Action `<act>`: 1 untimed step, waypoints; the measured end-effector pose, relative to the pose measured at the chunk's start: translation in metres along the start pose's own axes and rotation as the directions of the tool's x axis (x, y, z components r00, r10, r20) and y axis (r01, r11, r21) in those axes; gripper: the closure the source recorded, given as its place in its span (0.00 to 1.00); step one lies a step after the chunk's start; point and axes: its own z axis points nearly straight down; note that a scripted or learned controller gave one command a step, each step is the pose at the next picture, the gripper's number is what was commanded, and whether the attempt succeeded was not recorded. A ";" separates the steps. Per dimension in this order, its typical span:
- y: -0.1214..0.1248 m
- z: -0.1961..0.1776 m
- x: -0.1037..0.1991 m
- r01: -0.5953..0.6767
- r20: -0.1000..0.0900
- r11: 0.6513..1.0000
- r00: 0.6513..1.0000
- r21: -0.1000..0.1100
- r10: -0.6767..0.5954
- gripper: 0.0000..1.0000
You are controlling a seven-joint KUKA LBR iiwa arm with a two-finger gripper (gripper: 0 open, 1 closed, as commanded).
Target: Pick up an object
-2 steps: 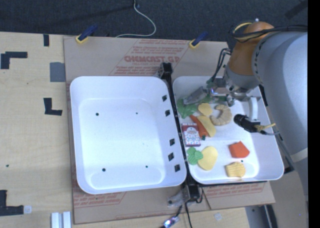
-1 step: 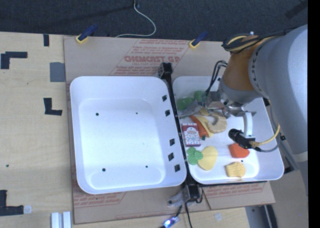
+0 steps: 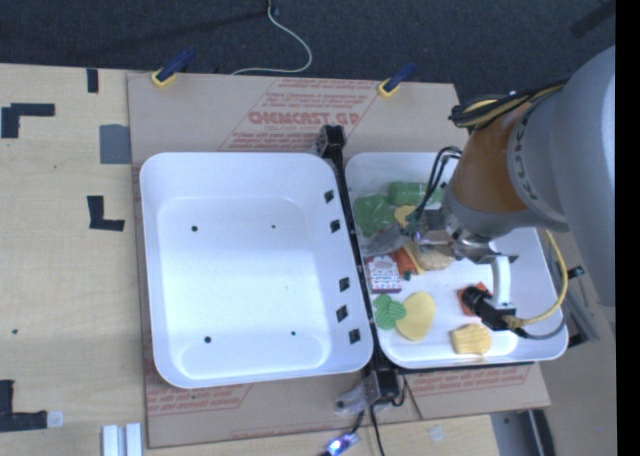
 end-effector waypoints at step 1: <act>0.001 -0.010 0.009 0.011 -0.016 1.000 1.000 0.006 -0.011 1.00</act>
